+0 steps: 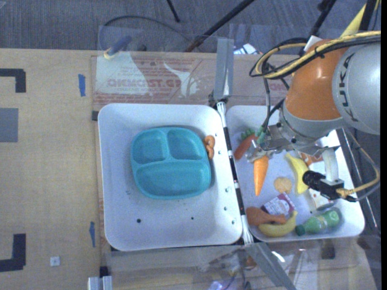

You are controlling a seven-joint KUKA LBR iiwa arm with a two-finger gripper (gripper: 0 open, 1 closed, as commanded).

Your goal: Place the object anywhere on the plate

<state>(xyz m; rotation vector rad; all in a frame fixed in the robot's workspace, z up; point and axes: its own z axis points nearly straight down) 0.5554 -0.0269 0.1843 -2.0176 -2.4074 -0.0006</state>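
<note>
A blue three-compartment plate [171, 162] lies in the left bin [115, 180], with nothing on it. A small orange piece [209, 145] rests in that bin against the plate's right rim. In the right bin [357, 219], an orange carrot [260, 174] lies pointing toward the front. My gripper [265, 146] hangs low over the carrot's leafy top end, under the orange wrist band. Its tips are hidden among the toys, so I cannot tell whether anything is held.
The right bin also holds a red-orange vegetable [244, 145], a yellow banana [297, 171], a tan round piece [282, 185], a purple packet [279, 205], a second banana [279, 228] and a green bottle [320, 222]. A metal divider [231, 180] separates the bins.
</note>
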